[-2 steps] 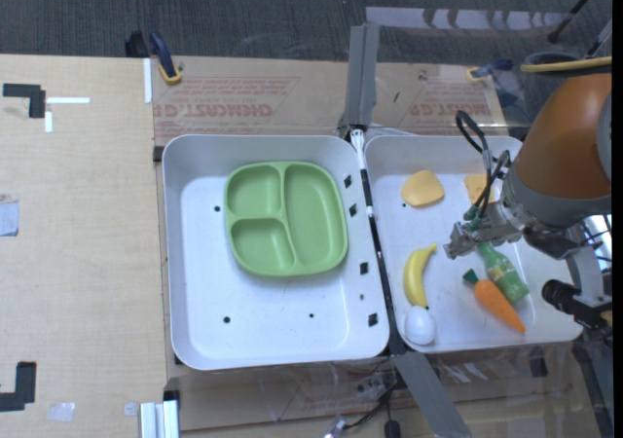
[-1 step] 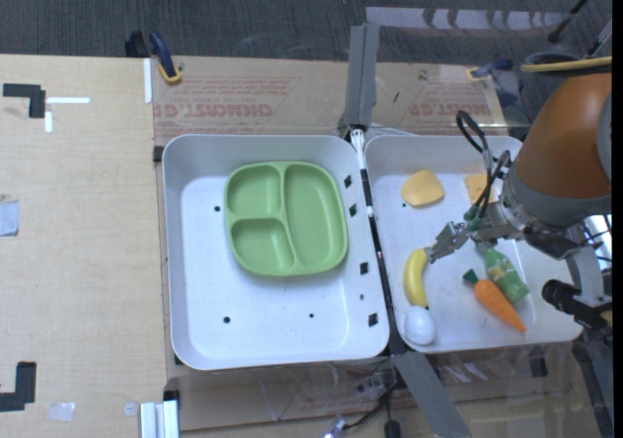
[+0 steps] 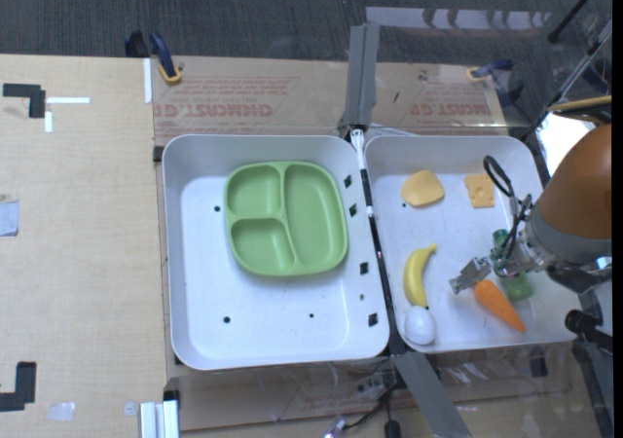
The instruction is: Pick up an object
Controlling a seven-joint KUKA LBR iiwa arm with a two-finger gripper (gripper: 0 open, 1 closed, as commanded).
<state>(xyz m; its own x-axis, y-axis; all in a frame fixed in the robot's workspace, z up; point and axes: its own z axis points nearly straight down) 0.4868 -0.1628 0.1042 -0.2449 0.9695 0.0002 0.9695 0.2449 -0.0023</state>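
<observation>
Right bin (image 3: pixel 458 324): tool (image 3: pixel 474 273) near carrot (image 3: pixel 500 306) (front edge).

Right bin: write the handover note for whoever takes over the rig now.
Gripper: low in the right bin, beside the carrot; nothing seen held.
Things: banana and white egg at the bin's left side, yellow pieces at the far end, a green item near the gripper.
Left bin: green divided plate.
Done: nothing lifted.
Left: grasp and lift one object.
</observation>
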